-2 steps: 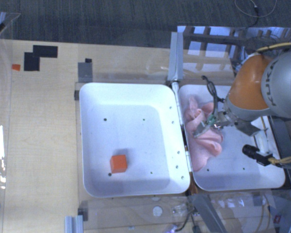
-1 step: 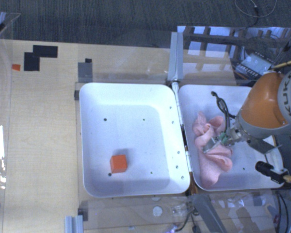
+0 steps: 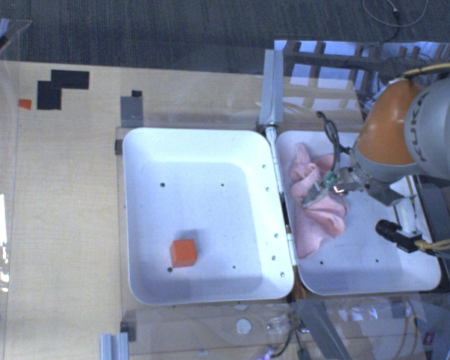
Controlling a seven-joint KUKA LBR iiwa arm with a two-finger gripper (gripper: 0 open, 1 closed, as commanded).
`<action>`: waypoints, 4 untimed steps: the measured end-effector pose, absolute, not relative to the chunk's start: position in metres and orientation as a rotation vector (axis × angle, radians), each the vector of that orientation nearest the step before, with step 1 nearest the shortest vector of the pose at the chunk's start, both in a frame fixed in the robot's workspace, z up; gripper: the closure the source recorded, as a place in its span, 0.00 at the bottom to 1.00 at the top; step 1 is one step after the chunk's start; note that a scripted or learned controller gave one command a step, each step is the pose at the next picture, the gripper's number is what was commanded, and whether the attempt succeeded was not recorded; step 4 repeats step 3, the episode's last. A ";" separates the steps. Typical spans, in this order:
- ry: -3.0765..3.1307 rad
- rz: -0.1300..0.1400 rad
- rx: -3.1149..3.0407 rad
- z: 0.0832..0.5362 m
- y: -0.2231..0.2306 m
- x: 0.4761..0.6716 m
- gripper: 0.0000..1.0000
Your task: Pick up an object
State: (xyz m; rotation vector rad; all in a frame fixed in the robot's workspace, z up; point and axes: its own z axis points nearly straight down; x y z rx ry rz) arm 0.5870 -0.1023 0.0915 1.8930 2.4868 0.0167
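A crumpled pink cloth (image 3: 315, 208) lies along the left side of the right bin (image 3: 375, 272). My gripper (image 3: 320, 189) is down on the middle of that cloth, its tips buried in the folds. An orange cube (image 3: 184, 253) sits in the lower left part of the left bin (image 3: 202, 163), far from the gripper.
The arm, with its orange band (image 3: 386, 137), reaches in over the upper right of the right bin. A metal divider (image 3: 281, 208) runs between the two bins. Black markers (image 3: 60, 87) and a small orange tag (image 3: 25, 104) lie on the wooden bench at far left.
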 end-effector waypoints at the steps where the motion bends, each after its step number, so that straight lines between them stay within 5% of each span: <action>1: 2.483 0.025 1.884 0.105 -0.102 0.590 1.00; 2: 2.581 0.012 1.762 0.093 -0.100 0.609 1.00; 3: 2.566 0.009 1.798 0.187 -0.054 0.633 1.00; 4: 2.566 0.009 1.798 0.187 -0.054 0.633 1.00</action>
